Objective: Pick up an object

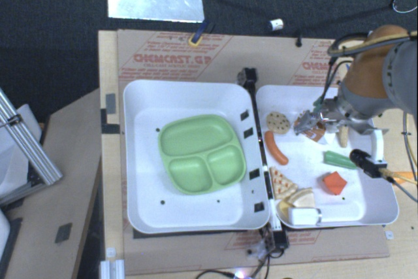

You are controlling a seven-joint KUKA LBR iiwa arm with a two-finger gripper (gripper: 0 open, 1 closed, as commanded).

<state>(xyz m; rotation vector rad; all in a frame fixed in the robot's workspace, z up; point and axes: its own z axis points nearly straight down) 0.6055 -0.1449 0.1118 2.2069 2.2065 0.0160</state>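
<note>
Nearest the camera, a white block (pixel 302 214) lies in the right bin (pixel 385 209). Farther up that bin, the gripper (pixel 309 124) sits low over a brown item (pixel 316 134) beside the cookie (pixel 277 121). I cannot tell whether anything is grasped; nothing looks lifted yet.

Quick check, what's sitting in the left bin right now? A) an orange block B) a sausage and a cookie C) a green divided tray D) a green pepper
C: the green divided tray lies in the left bin, while the sausage, cookie and orange block are all in the right bin.
</note>
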